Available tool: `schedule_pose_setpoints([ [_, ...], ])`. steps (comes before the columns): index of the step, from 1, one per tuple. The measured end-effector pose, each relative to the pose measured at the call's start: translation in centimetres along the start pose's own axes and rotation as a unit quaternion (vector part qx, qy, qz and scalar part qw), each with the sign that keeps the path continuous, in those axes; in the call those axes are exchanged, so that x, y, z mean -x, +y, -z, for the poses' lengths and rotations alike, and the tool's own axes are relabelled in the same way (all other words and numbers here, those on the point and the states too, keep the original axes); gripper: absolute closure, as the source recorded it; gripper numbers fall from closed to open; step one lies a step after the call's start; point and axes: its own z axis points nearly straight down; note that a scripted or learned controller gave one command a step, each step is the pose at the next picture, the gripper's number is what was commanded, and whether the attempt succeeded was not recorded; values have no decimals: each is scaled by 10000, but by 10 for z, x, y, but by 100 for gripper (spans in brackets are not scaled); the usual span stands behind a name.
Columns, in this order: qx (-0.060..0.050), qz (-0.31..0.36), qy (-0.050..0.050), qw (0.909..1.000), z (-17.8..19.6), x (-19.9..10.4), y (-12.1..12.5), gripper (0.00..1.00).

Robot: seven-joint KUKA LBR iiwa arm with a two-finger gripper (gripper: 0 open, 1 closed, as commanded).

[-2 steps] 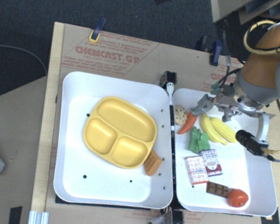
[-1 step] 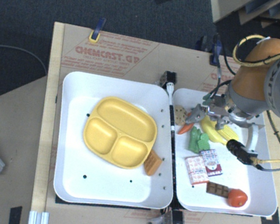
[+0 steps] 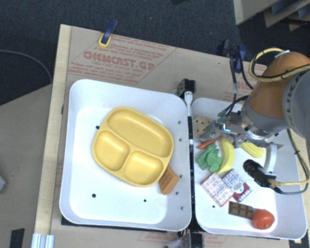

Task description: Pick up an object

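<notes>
camera view shows the grey arm with the orange band reaching in from the right and hanging low over the back of the right-hand shallow white bin (image 3: 297, 226), its gripper (image 3: 234, 131) just above the cluster of small things there; i cannot tell whether the fingers are spread or pressed together, since the wrist hides them. no object is seen between them, so the pick is judged not yet made. nearest under the tool lie a curved yellow plastic banana (image 3: 227, 157) and, touching its left side, a green leafy toy vegetable (image 3: 210, 159); a small orange carrot-like piece (image 3: 207, 143) sits just behind them. further forward in the same bin are a flat red-and-white checked packet (image 3: 216, 189), a brown chocolate-bar block (image 3: 241, 210) and a red toy tomato (image 3: 263, 219) touching it. the left-hand shallow white bin (image 3: 71, 195) holds a yellow three-compartment plastic tray (image 3: 133, 146) with a brown wafer-like block (image 3: 168, 181) leaning at its front right corner. to do this step well, the likeliest target seems the banana: come down square over its middle, close across its narrow width and not along its curve, and keep clear of the green piece beside it so that it is not dragged along. lift straight up, slowly, and check the hold before moving off.
</notes>
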Motion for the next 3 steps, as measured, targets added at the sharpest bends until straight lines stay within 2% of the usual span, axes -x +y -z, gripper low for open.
schedule_pose_setpoints([
  [1, 19, -4, -3, 10000, 12, 0, 1, 100],
  [2, 41, -6, -7, 10000, 57, 2, -3, 100],
  [3, 58, 3, -11, 10000, 121, 6, 2, 100],
])
